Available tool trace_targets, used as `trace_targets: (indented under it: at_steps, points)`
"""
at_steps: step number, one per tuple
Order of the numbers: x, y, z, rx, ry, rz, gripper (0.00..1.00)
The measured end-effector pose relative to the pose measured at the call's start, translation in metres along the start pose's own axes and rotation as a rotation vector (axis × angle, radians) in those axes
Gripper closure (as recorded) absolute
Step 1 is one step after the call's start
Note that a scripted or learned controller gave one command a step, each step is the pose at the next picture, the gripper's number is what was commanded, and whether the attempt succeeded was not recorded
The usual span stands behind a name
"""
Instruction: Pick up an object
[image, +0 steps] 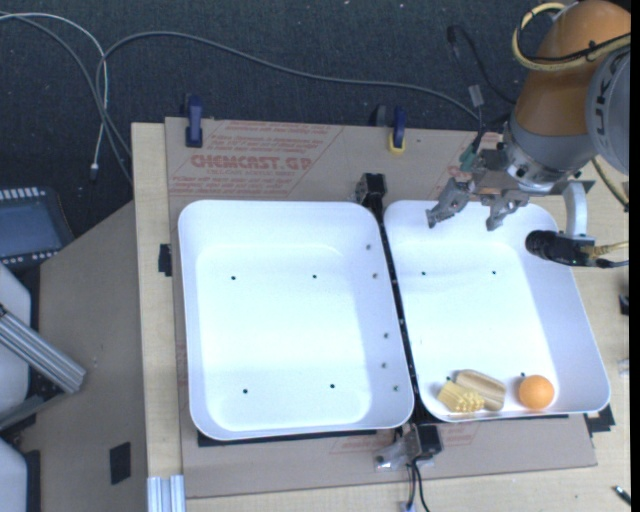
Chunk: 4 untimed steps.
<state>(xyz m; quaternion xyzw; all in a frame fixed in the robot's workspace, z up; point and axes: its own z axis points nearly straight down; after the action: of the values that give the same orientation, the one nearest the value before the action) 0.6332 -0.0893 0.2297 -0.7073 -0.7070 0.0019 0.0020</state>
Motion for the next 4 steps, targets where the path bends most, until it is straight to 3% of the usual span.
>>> trace_targets:
  at_steps: [1, 3, 4]
  points:
    - [0.0, 0.001, -0.004, -0.007, 0.0, -0.001, 0.0]
    - [0.01, -0.003, 0.1, -0.001, 0.0, -0.001, 0.0]
    - [0.01, -0.001, 0.122, -0.009, 0.0, -0.001, 0.0]
